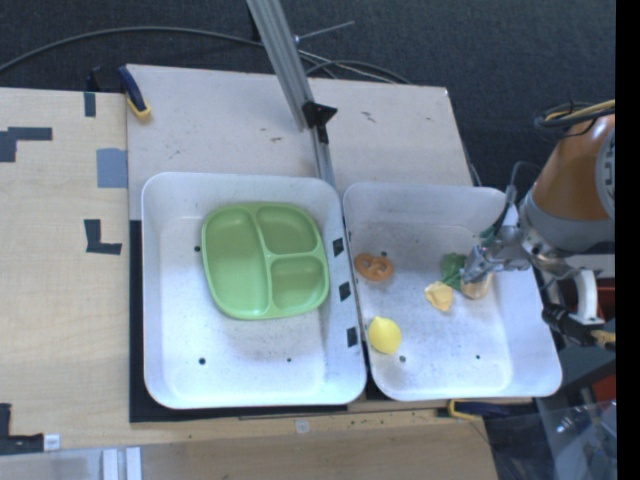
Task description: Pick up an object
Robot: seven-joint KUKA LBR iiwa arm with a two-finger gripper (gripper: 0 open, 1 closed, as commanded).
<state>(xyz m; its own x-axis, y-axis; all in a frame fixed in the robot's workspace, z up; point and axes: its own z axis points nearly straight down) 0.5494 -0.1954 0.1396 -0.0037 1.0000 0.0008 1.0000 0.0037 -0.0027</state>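
Note:
My gripper reaches down into the right bin near its right side. Its tip sits right over a small tan object and a green object. A pale yellow piece lies just to the left of them. An orange-brown round piece sits near the bin's left wall. A yellow lemon-like ball rests at the bin's lower left. Nothing is visibly lifted between the fingers.
The left bin holds a green divided plate. A metal pole slants from the top down to the divider between the bins. A blue-and-yellow clamp lies on the bench at the upper left.

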